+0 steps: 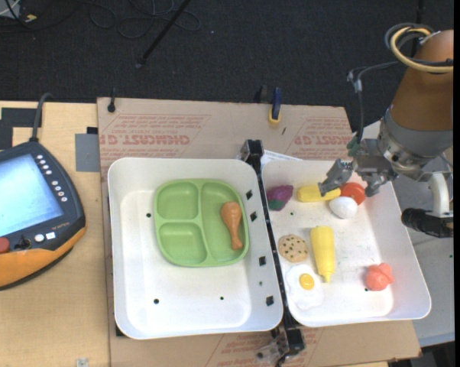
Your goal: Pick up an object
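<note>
From the camera view, the gripper (357, 176) is seen low over the far part of the right bin (402, 243), reached in from the right. Its fingers (337, 176) are spread apart, and a red-and-white toy (348, 199) lies just below and between them; nothing is seen clamped, so no object is judged to be held. A yellow piece (314, 194) lies touching that toy on its left, and a purple piece (279, 196) sits near the divider. Nearer the front, a cookie (293, 247), a yellow bottle (323, 252), a fried egg (304, 285) and a red piece (378, 277) are spread out. In the left bin (134, 281), a green tray (180, 243) bears a drumstick (232, 222). The step in hand is judged to be the approach before grasping. For the next move, a short descent and a closing around the red-and-white toy would be called for, with the yellow piece left undisturbed.
</note>
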